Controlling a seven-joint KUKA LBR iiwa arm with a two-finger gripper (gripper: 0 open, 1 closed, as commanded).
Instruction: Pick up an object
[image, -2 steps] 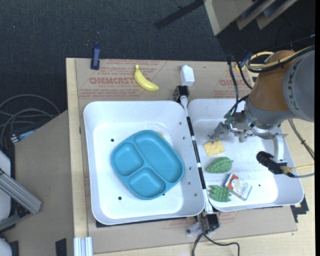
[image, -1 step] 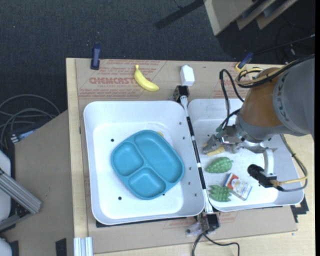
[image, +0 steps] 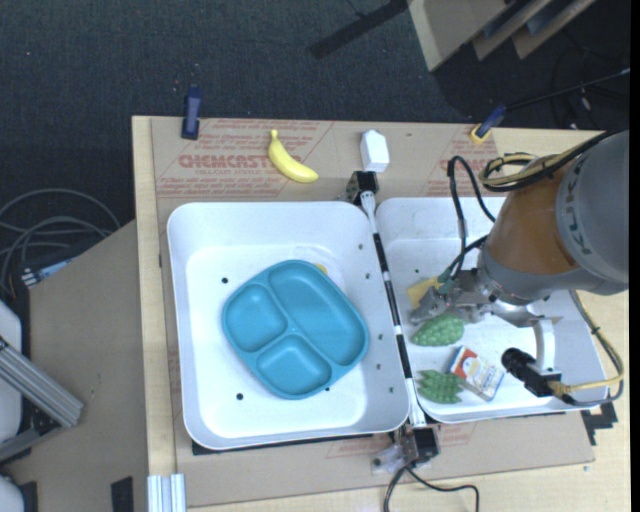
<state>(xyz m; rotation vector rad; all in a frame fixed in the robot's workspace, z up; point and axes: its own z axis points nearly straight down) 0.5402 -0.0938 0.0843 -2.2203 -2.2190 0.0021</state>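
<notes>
1. Arm reaches in from right over the right bin (image: 560, 215). Pincer (image: 447, 300) sits low at that bin's left-centre, just above a pale green leafy item (image: 438, 330).
2. Pincer state: cannot tell, tip region is cluttered and partly masked by the wrist. Nothing visibly held.
3. Candidates in right bin: green leafy item just beside the tip; a second darker green leaf piece (image: 440, 386) near the front wall; small white/red/blue box (image: 474, 371) between them, to the right. A yellowish bit (image: 420, 292) at the tip, unclear what.
4. Left bin (image: 200, 240) carries a blue divided tray (image: 293, 327); a yellow scrap peeks behind it. Banana (image: 290, 160) lies on the bench (image: 330, 140) outside the bins, well apart.
5. Handling judgement, nearest green item: prob. light, soft plastic/fabric, flat-ish, likely to flex or slip out. Best pinch across its thicker mid-section, approach straight down.
6. Box: light, stiff, smooth card; grip across short sides. Lies tilted, so could skid on the bin floor.
7. Risk: items are close together, so a double pick or a nudge is possible.
</notes>
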